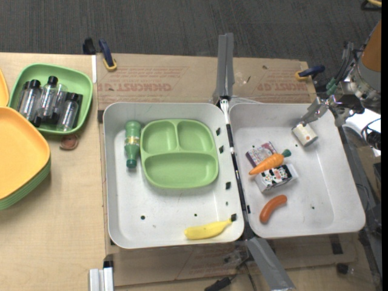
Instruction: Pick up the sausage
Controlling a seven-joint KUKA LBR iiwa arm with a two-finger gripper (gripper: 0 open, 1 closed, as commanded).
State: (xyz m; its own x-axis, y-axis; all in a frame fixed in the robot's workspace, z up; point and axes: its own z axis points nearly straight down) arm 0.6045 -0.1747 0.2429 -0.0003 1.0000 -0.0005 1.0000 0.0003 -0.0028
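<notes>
Orange-red, the sausage (273, 208) lies untouched on the floor of the right bin (339, 217), near its front, just below the carrot (267, 164). My gripper (305, 133) hangs well apart toward the back; whether it's open I cannot tell. Nothing picked yet.

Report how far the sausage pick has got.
Done: nothing yet. The sausage lies loose on the right bin floor, below the carrot and small boxes. In hand: the gripper hangs over the bin's upper right part, well away from it. Left: travel over, descend, grasp, lift.
</notes>
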